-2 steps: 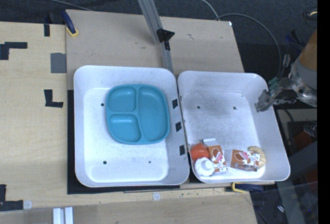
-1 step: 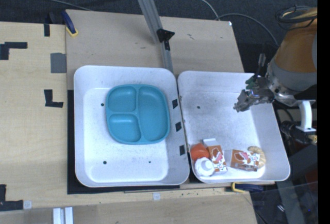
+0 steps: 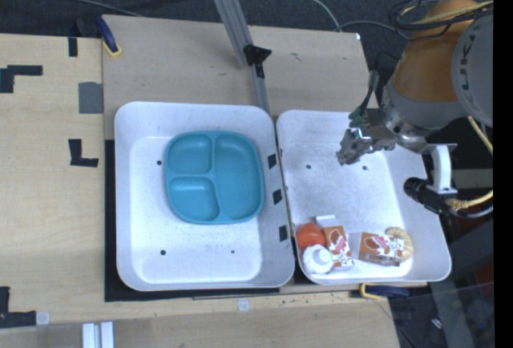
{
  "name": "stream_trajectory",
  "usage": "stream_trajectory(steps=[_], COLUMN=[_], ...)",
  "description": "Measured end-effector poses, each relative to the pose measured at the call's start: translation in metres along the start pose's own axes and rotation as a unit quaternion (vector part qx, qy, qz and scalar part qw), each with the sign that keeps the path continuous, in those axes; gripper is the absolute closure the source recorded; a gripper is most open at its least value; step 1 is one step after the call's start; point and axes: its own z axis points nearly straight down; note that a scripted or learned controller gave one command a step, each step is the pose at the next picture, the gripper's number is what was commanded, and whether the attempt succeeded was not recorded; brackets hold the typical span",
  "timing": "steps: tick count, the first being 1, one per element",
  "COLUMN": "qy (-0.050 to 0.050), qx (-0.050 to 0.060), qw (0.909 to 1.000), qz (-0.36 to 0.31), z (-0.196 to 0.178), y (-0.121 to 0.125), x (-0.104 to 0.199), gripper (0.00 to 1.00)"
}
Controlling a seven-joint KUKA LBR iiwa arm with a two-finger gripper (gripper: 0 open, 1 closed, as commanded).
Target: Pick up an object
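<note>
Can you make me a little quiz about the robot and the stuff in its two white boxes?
1. True or false: the blue divided plate lies in the left bin.
2. Where does the gripper hang? A) over the plate B) over the bare upper part of the right bin C) outside both bins
3. Fill in: the orange ball and the small packets sit along the right bin's ______ edge.

Key: 1 true; 2 B; 3 near (bottom).
</note>
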Motion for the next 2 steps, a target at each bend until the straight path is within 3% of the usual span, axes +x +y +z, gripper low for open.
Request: stream_trajectory(steps=[2], qy=[0.0], qx=[0.0], qw=[1.0], qz=[0.0], z=[-0.012], y=[0.024], x=[0.107], gripper=[1.0])
